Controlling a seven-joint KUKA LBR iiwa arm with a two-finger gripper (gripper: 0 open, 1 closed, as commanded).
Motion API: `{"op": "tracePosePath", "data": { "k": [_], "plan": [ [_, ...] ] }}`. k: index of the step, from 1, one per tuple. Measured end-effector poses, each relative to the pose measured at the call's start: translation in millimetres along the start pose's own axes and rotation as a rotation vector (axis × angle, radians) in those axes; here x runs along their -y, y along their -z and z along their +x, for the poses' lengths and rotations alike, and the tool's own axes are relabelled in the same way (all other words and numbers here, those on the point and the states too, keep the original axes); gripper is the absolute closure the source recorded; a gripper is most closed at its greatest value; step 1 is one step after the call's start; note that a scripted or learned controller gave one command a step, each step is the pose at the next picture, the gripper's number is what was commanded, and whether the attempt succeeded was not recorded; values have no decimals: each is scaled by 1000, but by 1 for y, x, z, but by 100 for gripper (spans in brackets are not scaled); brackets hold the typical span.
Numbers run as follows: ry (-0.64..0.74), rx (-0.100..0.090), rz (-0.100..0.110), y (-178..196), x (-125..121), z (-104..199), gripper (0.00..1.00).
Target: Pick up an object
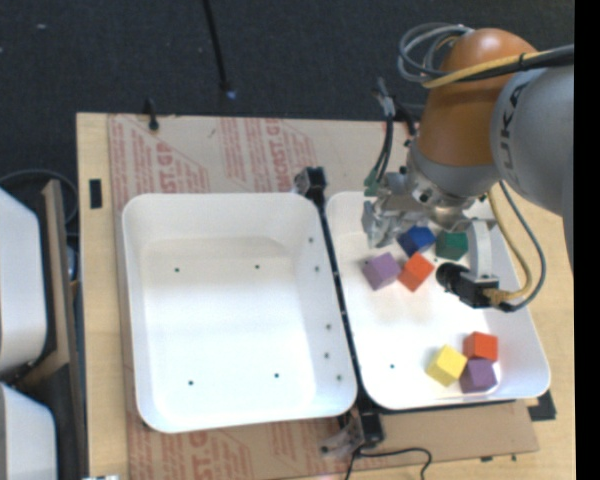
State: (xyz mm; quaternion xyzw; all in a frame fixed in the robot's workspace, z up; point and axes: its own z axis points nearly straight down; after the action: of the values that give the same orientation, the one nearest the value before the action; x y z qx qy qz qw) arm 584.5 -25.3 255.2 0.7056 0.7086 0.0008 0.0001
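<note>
White right bin, jaws near back edge, open floor mid-bin

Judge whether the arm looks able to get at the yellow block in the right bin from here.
Probably yes. The yellow block lies uncovered near the right bin's front edge, touching only a purple block on one side, and the gripper already hangs over that bin.

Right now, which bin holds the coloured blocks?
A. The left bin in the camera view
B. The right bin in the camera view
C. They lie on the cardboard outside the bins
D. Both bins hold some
B: every block, such as the purple block, the orange block and the yellow block, lies in the right bin, under the gripper; the left bin shows only its white floor.
</note>
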Motion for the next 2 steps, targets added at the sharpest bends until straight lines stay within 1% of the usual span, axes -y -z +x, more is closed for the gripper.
{"op": "tracePosePath", "data": {
  "k": [1,2],
  "plan": [
    [0,0,1,-5,6,60,100],
    [0,0,2,-19,14,115,100]
  ]
}}
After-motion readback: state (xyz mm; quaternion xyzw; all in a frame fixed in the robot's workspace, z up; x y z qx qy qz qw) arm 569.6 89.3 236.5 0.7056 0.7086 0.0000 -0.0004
